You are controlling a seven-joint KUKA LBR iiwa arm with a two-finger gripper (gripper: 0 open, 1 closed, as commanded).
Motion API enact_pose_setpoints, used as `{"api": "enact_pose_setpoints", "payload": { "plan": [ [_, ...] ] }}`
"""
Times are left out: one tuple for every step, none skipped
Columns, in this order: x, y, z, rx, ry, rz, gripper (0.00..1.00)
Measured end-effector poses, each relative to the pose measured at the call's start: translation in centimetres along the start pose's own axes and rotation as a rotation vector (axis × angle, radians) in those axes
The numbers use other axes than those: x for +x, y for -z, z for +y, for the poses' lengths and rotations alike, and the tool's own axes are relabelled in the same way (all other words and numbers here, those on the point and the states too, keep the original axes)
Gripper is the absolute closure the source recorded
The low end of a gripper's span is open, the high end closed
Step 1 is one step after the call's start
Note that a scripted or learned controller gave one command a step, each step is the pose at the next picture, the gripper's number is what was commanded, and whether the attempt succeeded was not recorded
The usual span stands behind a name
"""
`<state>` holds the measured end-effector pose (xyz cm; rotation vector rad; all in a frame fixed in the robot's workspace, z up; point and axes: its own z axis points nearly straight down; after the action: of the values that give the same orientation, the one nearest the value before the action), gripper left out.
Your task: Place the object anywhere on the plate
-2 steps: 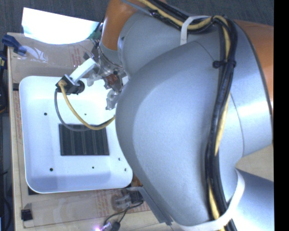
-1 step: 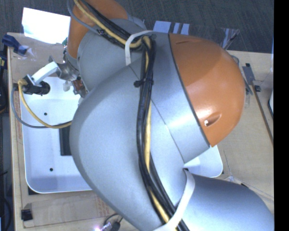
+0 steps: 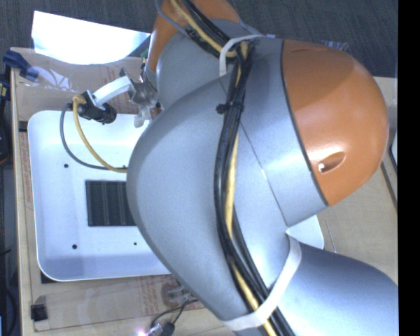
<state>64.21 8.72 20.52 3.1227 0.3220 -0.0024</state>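
Object and pincer hidden, arm over white bin

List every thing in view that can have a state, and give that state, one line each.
arm: reaching in from the right, bent over the bins, covering most of the view.
white bin: on the bench, upright, partly hidden under the arm.
dark slatted panel: flat on the bin floor, right end covered by the arm.
yellow cable: looped loose over the bin.
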Motion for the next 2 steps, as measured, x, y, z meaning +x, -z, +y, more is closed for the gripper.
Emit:
{"api": "enact_pose_setpoints", "payload": {
  "plan": [
    [-2.2, 5.6, 7.5, 0.006, 0.318, -0.002, 1.0],
    [-6.2, 5.2, -4.3, 0.004, 0.191, -0.005, 1.0]
  ]
}}
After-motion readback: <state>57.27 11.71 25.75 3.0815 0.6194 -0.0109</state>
